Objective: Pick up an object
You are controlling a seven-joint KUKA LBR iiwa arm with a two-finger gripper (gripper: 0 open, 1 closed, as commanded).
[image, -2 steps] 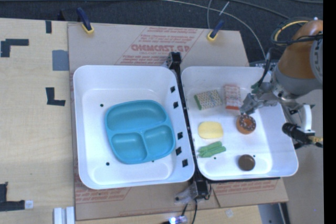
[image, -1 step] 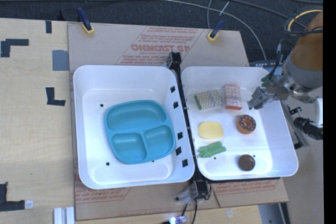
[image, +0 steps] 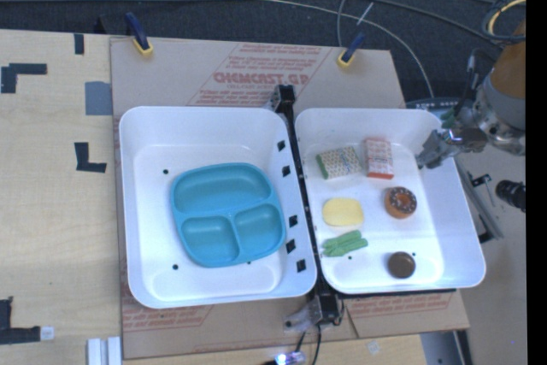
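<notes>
I count two white bins [image: 137, 184], one blue divided plate [image: 227, 213], six small food items [image: 342, 212], two clamps [image: 138, 35]

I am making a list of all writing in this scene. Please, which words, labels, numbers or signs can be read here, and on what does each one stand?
"CHEMCAST GP": red print, repeated in slanted rows, on the brown cardboard sheet under the two bins; only the largest line reads, and its last letters are uncertain.
Green-and-white packet in the right bin: patterned print, too small to read.
Red-and-white packet beside it: print too blurred to read.
Nothing else bears readable text.
</notes>
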